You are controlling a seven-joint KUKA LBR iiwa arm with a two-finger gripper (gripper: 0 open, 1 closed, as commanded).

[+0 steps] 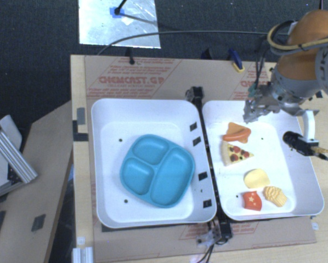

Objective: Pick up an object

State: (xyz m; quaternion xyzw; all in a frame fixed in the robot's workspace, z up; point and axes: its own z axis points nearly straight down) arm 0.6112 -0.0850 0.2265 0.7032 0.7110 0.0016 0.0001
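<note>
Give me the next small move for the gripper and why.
Probably a short drop toward the hot dog. The gripper hangs over the right bin, just up and right of the hot dog, nothing visibly held. The pizza slice lies close below, so come down on the hot dog's far side.

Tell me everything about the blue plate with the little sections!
The sky-blue plastic divided plate has rounded corners and three sunken compartments: two smaller ones on the view's left and one larger on the right. It looks smooth and a little shiny. It lies flat, turned at a slant, on the floor of the left shallow white bin, near the middle. Nothing sits in it, and nothing else touches it.
</note>
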